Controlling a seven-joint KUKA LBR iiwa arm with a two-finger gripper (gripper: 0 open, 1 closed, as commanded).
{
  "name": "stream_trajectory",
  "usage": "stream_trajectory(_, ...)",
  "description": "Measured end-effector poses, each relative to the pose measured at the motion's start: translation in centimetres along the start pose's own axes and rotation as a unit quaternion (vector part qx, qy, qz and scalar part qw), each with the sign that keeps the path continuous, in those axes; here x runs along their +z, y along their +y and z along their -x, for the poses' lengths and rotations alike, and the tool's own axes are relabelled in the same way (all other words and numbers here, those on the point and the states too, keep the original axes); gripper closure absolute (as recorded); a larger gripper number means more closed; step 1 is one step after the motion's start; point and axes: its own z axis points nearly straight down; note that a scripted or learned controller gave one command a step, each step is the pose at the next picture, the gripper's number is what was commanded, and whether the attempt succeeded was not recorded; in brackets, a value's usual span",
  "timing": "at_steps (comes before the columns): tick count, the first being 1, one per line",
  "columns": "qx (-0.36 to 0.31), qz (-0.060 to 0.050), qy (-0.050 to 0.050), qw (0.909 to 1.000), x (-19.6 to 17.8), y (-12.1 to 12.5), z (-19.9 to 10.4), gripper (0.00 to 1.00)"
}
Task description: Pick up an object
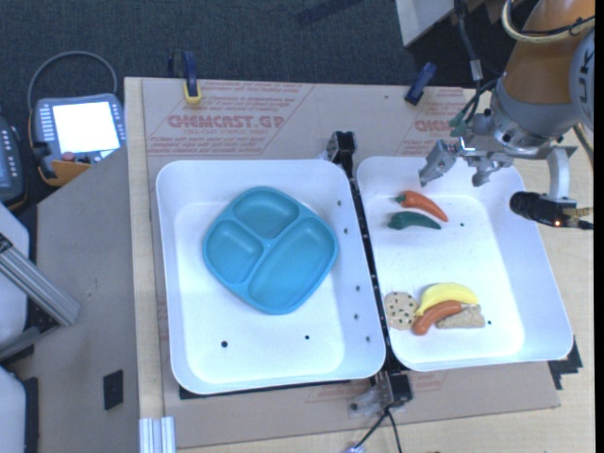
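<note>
White plastic bins, two, side by side on a cardboard-topped bench. Left bin [179, 253]: one blue tray [271, 249] w/ three compartments, lying near centre. Right bin [510, 272]: food items in two groups. Upper group, approx. 11 o'clock from bin centre: orange carrot [421, 202] w/ a green pepper [413, 221] just beside it at its 6 o'clock; the two look close to touching. Lower group, approx. 6 o'clock from bin centre: cookie [400, 309], yellow banana [446, 294], sausage [430, 318], bread slice [466, 319], all packed together and overlapping.

Arm [552, 45] enters from 2 o'clock. Gripper [461, 165] hangs over the bin's far edge, at approx. 1 o'clock from the carrot and near it, not in contact. Fingers spread apart, nothing between them.

Step in hand (judged): approach phase; no object lifted yet, all items rest on the bin floor. Likely target is the carrot or pepper, being nearest.

Next move calls for: shift toward 7 o'clock to centre over one item, turn the wrist so the fingers straddle its short axis, descend to the floor, close. Carrot and pepper are thin and sit close, so a finger may land on the neighbour or push both aside; a clean gap for each finger is req'd.
</note>
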Motion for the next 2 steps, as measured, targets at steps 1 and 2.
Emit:
stream_trajectory(1,0.000,-0.001,0.000,1.0000,6.0,-0.2,0.5,0.00)
stream_trajectory(2,0.000,-0.003,0.001,1.0000,10.3,-0.6,0.4,0.00)
